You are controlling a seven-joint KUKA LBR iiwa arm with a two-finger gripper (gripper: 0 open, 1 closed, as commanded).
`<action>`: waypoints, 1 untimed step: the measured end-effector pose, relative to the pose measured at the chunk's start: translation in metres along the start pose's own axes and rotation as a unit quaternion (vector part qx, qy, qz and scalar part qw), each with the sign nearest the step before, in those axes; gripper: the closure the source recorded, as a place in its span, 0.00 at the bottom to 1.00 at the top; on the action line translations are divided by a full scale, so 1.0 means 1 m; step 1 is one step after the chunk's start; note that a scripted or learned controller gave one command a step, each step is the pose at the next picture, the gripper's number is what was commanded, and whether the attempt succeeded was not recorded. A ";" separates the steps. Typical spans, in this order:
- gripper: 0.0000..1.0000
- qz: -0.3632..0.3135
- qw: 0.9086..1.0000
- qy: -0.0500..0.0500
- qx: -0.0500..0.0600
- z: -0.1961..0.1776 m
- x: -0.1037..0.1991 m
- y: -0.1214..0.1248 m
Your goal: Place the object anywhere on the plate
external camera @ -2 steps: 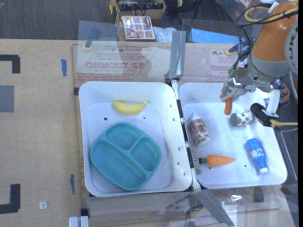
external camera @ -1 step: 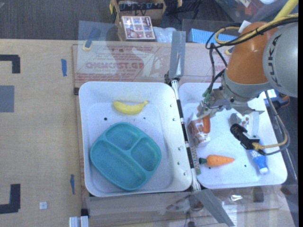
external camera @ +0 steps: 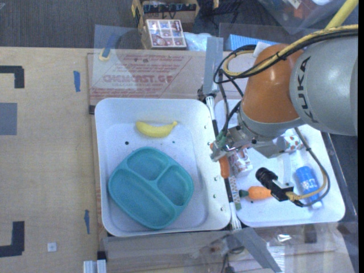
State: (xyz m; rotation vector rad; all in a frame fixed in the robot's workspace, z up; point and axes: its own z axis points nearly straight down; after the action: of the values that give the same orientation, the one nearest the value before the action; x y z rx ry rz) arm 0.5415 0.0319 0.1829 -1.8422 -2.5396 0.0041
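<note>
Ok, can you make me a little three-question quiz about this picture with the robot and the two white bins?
1. True or false: the yellow banana lies on the teal divided plastic plate.
2. Which bin holds the small orange carrot? A) left white bin B) right white bin
3. Fill in: the plate has ___ compartments.

Key: 1. False, the banana lies beside the plate, on the bin floor. 2. B. 3. Three.

A teal three-compartment plate (external camera: pixel 151 187) lies flat in the left bin, a yellow banana (external camera: pixel 155 128) near it.
</note>
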 end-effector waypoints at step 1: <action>1.00 -0.116 0.993 0.000 0.000 0.008 0.070 0.004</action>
State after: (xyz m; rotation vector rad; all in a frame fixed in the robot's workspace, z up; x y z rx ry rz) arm 0.5232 0.0998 0.1752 -1.5351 -2.7363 0.0036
